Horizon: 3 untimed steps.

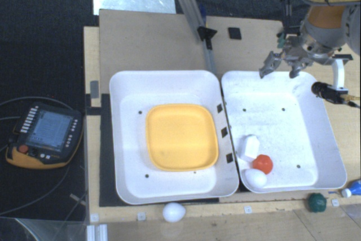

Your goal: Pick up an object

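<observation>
You had the gripper (pixel 280 69) spread wide and empty, hanging over the far edge of the right bin (pixel 321 138). The things to pick sat clustered at that bin's near-left corner — an orange ball (pixel 262 164) touching a white block (pixel 249 145) and a white egg (pixel 255 178). A yellow plate (pixel 181 136) filled the left bin's (pixel 127 121) middle.

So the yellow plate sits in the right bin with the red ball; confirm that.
Not quite. The camera view shows the yellow plate in the left bin. The red ball does lie in the right bin, near its front corner.
</observation>
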{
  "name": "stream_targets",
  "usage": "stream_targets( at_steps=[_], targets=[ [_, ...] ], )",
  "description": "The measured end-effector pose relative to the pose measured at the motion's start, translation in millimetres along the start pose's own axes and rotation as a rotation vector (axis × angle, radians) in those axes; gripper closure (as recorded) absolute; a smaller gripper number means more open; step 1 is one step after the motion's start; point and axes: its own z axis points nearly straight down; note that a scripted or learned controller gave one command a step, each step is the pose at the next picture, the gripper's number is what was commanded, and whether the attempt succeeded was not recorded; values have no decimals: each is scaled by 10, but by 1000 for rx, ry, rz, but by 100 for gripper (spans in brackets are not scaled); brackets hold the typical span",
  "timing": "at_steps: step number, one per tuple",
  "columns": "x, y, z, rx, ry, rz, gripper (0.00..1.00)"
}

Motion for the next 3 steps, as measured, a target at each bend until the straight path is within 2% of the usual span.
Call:
stream_targets(
  at_steps=[2, 3],
  targets=[
    [-69, 73, 1210, 1, 0, 0, 0],
    [-71, 92, 1067, -6, -1, -1, 100]
  ],
)
